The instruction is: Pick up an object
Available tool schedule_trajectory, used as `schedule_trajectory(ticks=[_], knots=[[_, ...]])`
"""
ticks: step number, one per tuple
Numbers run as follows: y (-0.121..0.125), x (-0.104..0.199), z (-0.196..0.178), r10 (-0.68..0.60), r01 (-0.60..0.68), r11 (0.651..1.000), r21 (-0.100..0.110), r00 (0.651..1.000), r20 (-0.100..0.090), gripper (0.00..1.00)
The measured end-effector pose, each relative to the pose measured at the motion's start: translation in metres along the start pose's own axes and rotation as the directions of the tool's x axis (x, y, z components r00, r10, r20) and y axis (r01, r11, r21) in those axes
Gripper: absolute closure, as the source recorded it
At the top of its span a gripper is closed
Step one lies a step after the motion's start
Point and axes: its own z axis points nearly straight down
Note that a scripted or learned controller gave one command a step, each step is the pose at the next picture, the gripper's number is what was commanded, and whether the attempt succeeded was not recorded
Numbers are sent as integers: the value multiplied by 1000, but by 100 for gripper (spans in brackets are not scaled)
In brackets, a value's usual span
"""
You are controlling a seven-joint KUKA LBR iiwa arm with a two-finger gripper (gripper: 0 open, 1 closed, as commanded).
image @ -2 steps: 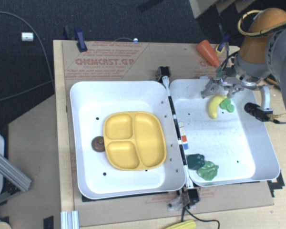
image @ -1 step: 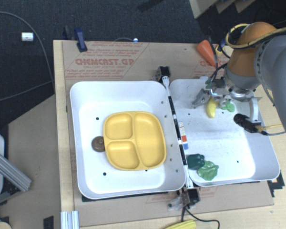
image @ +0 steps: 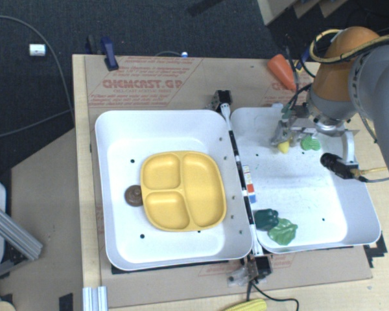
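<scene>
The gripper (image: 289, 137) hangs low over the far part of the right bin (image: 324, 203), reaching in from the right. A small yellow object (image: 283, 148) lies right at its tip, touching or nearly touching it. A small light green object (image: 310, 143) sits just to the right of that, under the wrist. I cannot make out anything held between the fingers. Two more green objects, a dark one (image: 266, 219) and a lighter one (image: 282, 232), lie together in the right bin's near left corner.
The left bin (image: 117, 173) holds a yellow divided plate (image: 182, 190) with a small brown round object (image: 133, 195) at its left side. An orange handle (image: 282, 72) and a blue clamp (image: 108, 54) sit on the bench behind the bins. A black part (image: 337, 165) juts from the arm.
</scene>
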Motion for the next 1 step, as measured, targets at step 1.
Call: schedule_trajectory(ticks=[1], knots=[[-11, 74, -92, -3, 3, 1000, -13, 1000, 2, 100]])
